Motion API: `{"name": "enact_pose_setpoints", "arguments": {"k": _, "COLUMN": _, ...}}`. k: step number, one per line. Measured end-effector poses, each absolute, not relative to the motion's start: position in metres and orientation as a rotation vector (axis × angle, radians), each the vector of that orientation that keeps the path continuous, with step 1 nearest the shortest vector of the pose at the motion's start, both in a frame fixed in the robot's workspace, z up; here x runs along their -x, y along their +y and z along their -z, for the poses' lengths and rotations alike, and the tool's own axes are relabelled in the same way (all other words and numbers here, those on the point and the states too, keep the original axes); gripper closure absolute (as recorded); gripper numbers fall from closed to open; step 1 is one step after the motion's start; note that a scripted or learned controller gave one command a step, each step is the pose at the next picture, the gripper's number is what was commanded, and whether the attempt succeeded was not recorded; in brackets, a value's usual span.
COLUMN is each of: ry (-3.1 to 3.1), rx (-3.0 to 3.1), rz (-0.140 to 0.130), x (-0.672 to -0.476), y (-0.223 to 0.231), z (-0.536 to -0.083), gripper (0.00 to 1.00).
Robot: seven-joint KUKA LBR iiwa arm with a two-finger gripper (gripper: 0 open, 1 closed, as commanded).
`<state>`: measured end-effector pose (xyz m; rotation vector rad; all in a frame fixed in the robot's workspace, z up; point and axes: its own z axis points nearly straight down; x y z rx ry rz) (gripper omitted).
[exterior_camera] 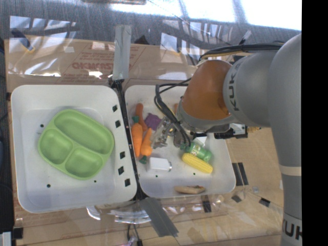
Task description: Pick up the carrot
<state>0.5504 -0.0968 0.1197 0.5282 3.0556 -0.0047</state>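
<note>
Two orange carrots lie side by side at the left of the right bin (220, 181): a longer carrot (137, 139) and a shorter one (147, 142) next to it. A third orange piece (139, 109) lies farther back. My gripper (165, 136) hangs low just right of the carrots, under the orange wrist band. Nothing shows between its metal fingers, and their spread is hard to read.
In the right bin also lie a purple piece (151, 120), a white block (159, 164), a yellow corn cob (197, 163), a green item (198, 150) and a tan piece (189, 189). The left bin (25, 188) holds a green divided plate (76, 143).
</note>
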Motion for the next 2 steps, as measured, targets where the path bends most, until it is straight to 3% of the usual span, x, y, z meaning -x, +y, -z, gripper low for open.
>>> {"name": "enact_pose_setpoints", "arguments": {"k": 1, "ry": 3.058, "rx": -0.528, "rz": 0.005, "x": -0.55, "y": -0.096, "z": -0.119, "gripper": 0.0}}
{"name": "enact_pose_setpoints", "arguments": {"k": 2, "ry": 2.875, "rx": -1.263, "rz": -0.001, "x": -0.534, "y": -0.078, "z": -0.193, "gripper": 0.0}}
